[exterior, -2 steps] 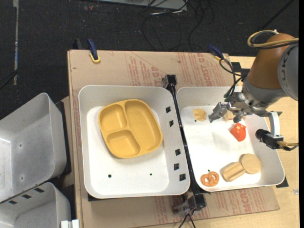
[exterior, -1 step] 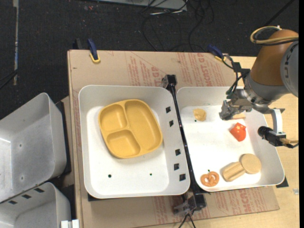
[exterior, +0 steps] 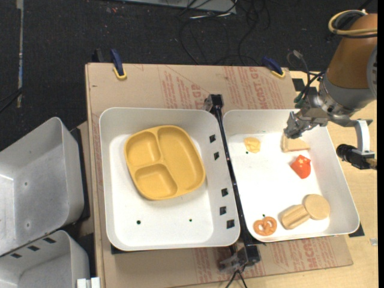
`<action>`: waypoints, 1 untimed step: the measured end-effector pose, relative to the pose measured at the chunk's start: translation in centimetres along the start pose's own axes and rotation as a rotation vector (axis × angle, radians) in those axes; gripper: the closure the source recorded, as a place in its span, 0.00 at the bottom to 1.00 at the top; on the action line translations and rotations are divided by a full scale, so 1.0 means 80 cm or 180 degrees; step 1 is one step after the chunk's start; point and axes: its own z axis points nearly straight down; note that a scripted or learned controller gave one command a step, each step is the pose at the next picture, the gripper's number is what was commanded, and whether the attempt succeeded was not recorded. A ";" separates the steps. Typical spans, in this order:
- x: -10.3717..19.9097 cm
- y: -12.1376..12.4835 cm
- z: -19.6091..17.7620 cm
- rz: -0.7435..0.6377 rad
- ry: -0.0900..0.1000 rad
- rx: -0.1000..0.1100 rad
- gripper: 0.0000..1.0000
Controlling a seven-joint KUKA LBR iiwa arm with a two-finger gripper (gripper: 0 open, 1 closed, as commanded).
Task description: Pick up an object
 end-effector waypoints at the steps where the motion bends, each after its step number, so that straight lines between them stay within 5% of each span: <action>1: 0.000 0.002 -0.058 -0.0003 -0.0003 -0.0017 1.00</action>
